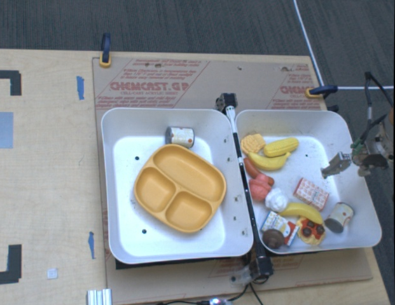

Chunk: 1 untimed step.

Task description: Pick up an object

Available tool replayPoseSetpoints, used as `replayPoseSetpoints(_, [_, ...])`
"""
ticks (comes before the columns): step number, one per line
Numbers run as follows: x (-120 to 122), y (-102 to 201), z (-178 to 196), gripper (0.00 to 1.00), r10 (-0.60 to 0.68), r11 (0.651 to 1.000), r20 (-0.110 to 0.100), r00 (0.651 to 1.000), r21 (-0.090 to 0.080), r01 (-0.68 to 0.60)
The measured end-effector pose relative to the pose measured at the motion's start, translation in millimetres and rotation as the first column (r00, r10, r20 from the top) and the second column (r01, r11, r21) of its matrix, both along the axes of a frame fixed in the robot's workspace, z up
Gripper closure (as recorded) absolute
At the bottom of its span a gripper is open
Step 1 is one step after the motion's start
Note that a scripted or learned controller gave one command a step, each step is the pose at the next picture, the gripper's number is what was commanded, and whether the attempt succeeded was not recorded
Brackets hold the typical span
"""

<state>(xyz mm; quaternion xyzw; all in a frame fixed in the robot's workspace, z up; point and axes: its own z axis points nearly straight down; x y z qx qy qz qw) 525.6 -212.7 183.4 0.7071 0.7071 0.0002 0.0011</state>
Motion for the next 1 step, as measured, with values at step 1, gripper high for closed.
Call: replayPoseSetpoints(1, [26.6,20.9,-97.8,0.0,0.001,1.0,0.001,1.0,0.0,-0.001])
